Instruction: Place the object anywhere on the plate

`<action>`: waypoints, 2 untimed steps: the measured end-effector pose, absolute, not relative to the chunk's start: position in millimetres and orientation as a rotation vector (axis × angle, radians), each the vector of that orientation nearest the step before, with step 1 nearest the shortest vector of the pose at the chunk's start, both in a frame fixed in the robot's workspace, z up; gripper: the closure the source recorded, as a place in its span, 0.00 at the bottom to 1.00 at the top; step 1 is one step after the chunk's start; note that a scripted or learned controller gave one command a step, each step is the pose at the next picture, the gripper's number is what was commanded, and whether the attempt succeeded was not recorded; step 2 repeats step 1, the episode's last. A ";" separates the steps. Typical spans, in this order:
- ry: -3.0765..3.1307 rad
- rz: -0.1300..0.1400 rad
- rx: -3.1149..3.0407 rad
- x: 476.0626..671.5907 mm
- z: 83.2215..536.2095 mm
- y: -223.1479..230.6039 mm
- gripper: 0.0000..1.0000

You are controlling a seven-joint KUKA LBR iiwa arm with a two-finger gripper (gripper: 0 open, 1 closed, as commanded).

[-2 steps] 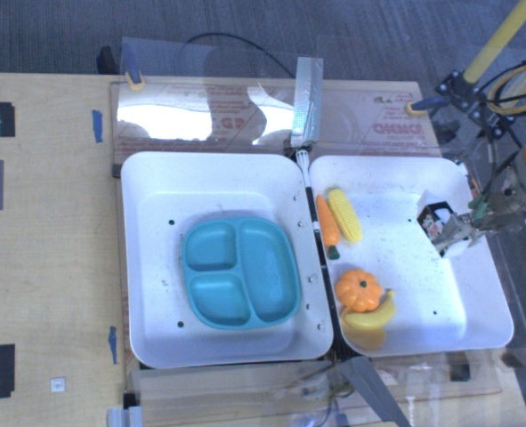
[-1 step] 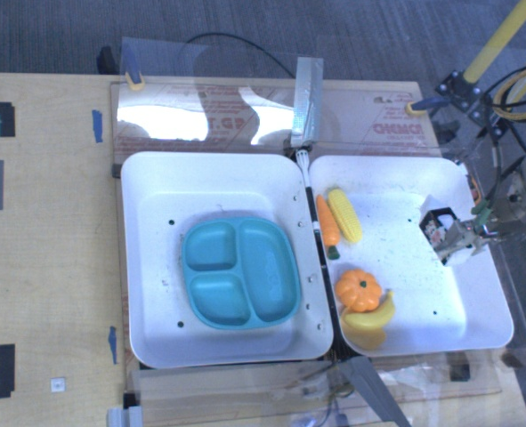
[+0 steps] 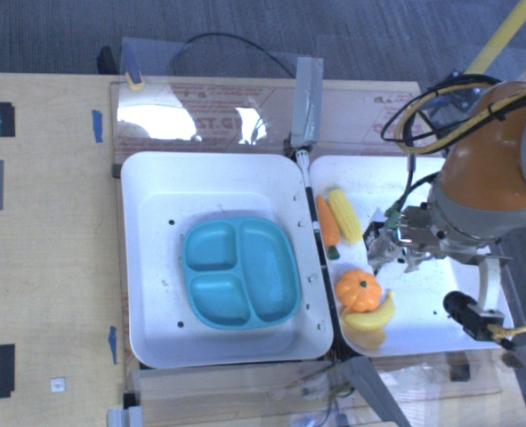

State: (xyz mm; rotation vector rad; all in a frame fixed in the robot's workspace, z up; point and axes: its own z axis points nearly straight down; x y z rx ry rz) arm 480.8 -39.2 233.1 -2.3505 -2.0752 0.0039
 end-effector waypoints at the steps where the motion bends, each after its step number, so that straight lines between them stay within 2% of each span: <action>1: -2.129 0.001 -2.307 553.0 231.4 31.0 1.00; 2: -2.129 0.001 -2.307 553.0 231.4 31.0 1.00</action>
